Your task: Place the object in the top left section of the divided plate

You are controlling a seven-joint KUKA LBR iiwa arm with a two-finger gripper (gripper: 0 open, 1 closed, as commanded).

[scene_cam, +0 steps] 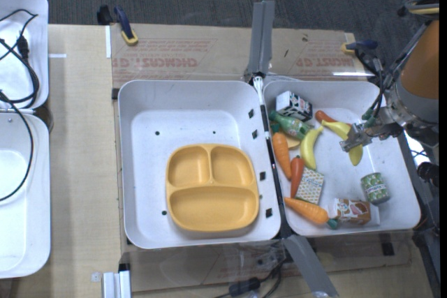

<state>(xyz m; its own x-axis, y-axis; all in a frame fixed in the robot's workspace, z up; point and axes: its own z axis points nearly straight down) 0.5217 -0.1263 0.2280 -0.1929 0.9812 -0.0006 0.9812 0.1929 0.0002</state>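
Nearest the camera, the divided plate [211,188] sits in the left bin [133,150], toward its front edge, all sections bare. Within the right bin [408,209] lie carrots [307,210], a banana [309,147], a green can [375,188] and a black-and-white box [294,106]. At that bin's right edge the gripper [355,142] hovers over a small yellow item [355,154]; jaws' state: cannot tell.
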